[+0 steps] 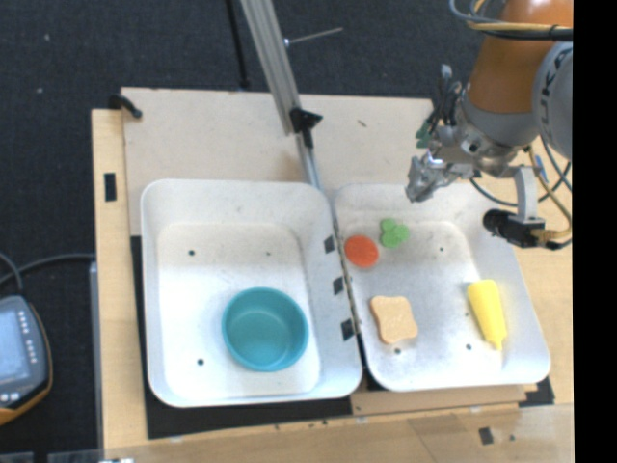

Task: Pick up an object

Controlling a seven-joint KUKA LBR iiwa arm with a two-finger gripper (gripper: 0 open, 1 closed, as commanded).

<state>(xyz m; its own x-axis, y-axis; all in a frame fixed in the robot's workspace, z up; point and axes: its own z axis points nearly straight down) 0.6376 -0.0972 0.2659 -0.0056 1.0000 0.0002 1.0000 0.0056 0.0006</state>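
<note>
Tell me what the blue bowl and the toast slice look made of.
Blue bowl: probably plastic, judging by its even teal colour and smooth, softly sheened wall. Toast slice: likely a plastic or foam toy with a matte tan face and darker crust edge; the view leaves it open.

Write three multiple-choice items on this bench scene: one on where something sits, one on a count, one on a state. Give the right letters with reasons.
1. Where is the teal bowl?
A. in the left bin
B. in the right bin
C. on the bench outside the bins

2. How many items lie in the right bin?
A. two
B. four
C. six

3. Where is the tool?
A. touching the bowl
B. above the right bin's far edge
C. pressed on the yellow item

Key: 1 A, the bowl sits in the left bin. 2 B, green piece, orange-red disc, toast slice and yellow item. 3 B, it hangs by that far rim, apart from every item.
</note>
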